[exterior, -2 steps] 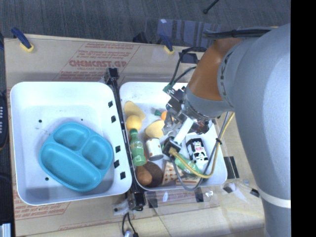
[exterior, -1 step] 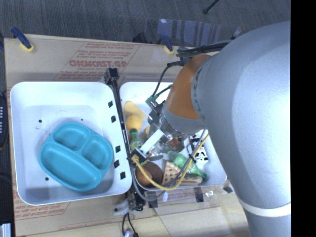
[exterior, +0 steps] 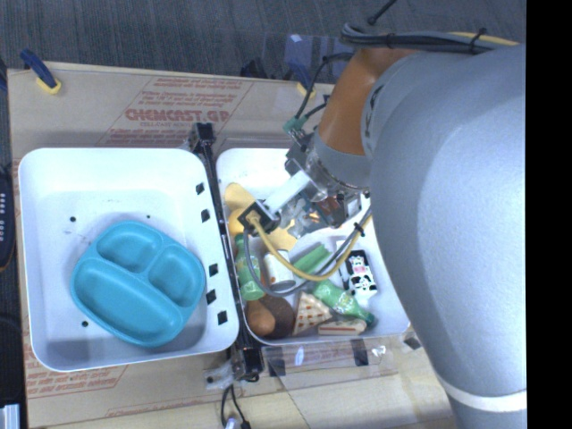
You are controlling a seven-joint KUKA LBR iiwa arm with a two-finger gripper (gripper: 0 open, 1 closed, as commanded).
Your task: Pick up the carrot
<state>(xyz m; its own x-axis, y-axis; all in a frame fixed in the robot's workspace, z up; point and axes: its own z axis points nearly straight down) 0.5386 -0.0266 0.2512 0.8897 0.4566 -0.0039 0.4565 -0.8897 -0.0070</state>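
Pincer (exterior: 323,206) down inside right bin (exterior: 259,164), near its far wall; open or closed, cannot tell, and nothing seen in its hold. Carrot (exterior: 340,326) probably the orange-tan length with green tuft, well nearer the camera than pincer, lying along bin's near wall beside a cone (exterior: 313,311); hard to be sure. Between pincer and it: cow toy (exterior: 359,275), green stick (exterior: 310,259), metal cup (exterior: 273,273), packed close with little bare floor. Left of pincer, yellow piece (exterior: 238,199) against the dividing wall; brown lump (exterior: 270,315) in near-left corner. Only free white floor just beyond pincer, toward far wall. Arm (exterior: 447,195) bulking grey over bin's right side, hiding that wall. Further left past the divider, left bin (exterior: 54,177) with blue plate (exterior: 138,280), wide bare margin round it. Under both, cardboard (exterior: 170,105) with red print, blue-and-yellow clip (exterior: 40,71) at its far-left corner; dark floor (exterior: 134,16) beyond.
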